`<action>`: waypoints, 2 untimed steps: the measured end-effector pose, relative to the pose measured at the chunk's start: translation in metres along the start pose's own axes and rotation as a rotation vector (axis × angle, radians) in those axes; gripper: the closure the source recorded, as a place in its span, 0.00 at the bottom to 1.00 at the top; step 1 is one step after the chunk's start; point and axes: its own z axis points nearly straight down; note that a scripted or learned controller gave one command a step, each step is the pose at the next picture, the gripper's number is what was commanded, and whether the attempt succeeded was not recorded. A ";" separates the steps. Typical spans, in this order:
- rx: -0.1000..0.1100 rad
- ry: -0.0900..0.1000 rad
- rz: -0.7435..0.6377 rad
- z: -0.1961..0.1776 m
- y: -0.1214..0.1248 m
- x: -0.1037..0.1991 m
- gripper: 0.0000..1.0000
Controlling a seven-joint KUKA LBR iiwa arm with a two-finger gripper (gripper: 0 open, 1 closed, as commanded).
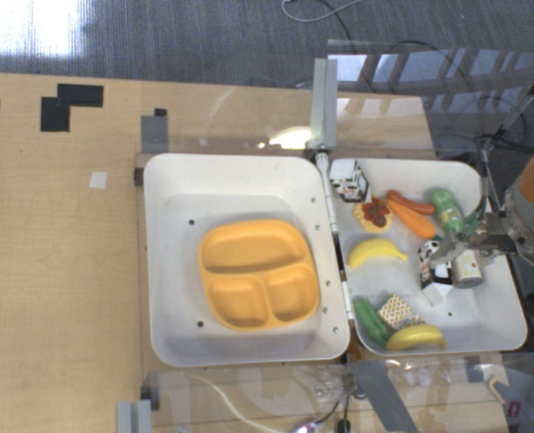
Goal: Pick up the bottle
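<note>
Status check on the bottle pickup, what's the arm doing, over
Gripper low in right bin, fingers unclear. Green bottle lying by the bin's far right side, not held. Carrot touching beside it, toy cow near the gripper.

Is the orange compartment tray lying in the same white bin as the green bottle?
No. The orange compartment tray lies in the left white bin, while the green bottle lies in the right white bin.
</note>
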 end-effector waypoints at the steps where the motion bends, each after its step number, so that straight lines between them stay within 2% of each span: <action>1: -0.004 -0.001 -0.167 -0.077 -0.009 0.027 0.00; 2: -0.003 -0.002 0.103 -0.174 -0.010 -0.049 0.00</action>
